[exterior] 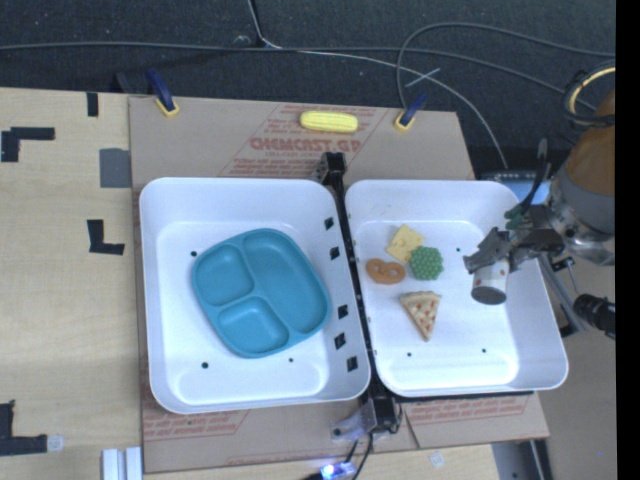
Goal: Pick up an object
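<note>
Cardboard (250, 153) lies under two white bins. The left bin (160, 368) holds a blue plate (262, 290), and the right bin (525, 363) holds a pizza slice (422, 314), pretzel (384, 270), cheese (405, 242) and a green lump (427, 262) (perhaps broccoli). The gripper (488, 260) hangs over the right bin's right side, apart from the food; spread or closed, I cannot tell.

A pale wooden surface (60, 308) marked with black tape carries a brown cardboard sheet (230, 143). At the far side, thin cables (252, 8) cross dark grey carpet (120, 18).
</note>
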Available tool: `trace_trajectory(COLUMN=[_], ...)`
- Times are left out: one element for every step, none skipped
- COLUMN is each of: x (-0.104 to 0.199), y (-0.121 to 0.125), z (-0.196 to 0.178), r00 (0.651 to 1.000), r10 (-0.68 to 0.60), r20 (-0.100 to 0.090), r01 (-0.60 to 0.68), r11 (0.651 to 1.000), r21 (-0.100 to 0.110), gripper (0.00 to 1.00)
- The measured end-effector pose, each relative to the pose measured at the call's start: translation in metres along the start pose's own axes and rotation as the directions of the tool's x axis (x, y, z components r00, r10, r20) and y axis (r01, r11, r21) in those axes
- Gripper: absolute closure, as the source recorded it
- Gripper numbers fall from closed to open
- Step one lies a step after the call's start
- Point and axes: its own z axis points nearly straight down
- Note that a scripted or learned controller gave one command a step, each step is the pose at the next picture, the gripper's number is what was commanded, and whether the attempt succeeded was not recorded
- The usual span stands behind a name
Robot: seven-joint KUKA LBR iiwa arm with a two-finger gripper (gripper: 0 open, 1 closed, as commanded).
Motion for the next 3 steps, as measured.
trace_trajectory(x=[0.048, 0.1, 0.149], y=[0.025, 0.048, 0.077], z=[0.019, 0.017, 0.035], r00=[1.0, 1.0, 1.0], r10=[-0.003, -0.005, -0.003], r20=[-0.001, -0.003, -0.001], r01=[0.003, 0.005, 0.003], r11=[1.0, 1.0, 1.0], r21=[0.006, 0.005, 0.006], gripper=[1.0, 1.0, 1.0])
